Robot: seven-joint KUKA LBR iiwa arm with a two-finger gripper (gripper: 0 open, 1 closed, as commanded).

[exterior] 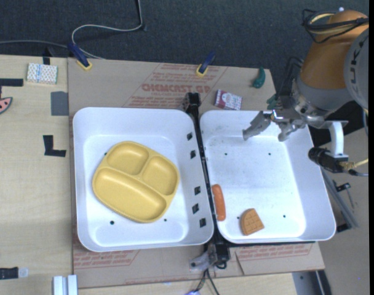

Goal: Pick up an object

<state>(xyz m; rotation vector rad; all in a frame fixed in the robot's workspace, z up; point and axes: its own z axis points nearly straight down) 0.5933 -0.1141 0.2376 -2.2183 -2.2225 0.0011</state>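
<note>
- I see two candidates in the right bin [310, 183]: an orange sausage-like piece [219, 202] along its left wall, and a tan wedge [251, 221] near its front edge.
- Cardboard [168, 88] under the bins reads "DIEMCAST" in red; other print is too small to read.
- My end effector [270, 126] hovers over the right bin's far edge, fingers spread, gripping nothing.
- The left bin [88, 165] carries a yellow divided plate [136, 180].
</note>
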